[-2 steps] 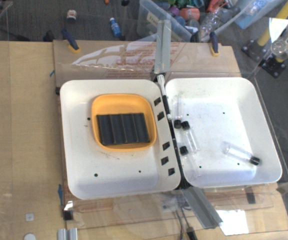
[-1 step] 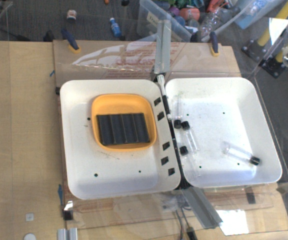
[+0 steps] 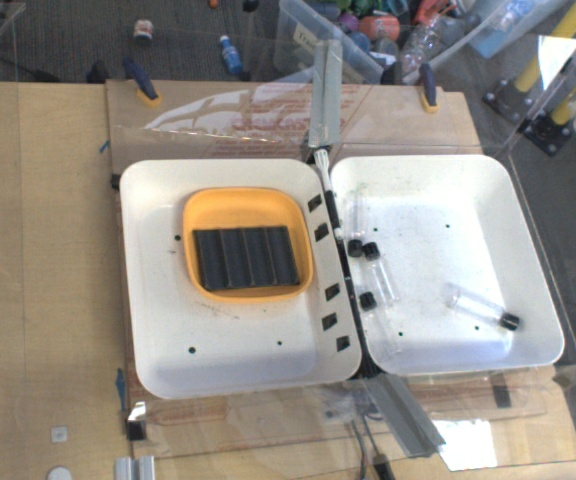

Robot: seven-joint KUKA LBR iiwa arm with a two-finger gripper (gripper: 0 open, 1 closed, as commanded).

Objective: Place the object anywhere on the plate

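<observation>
Dark ridged object point(image 3: 246, 258) on plate point(image 3: 200, 212)

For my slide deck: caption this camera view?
Dark ribbed block resting on orange plate in left bin.

Neither the arm's pose nor the tool's state could be told from the camera view at this moment.
</observation>
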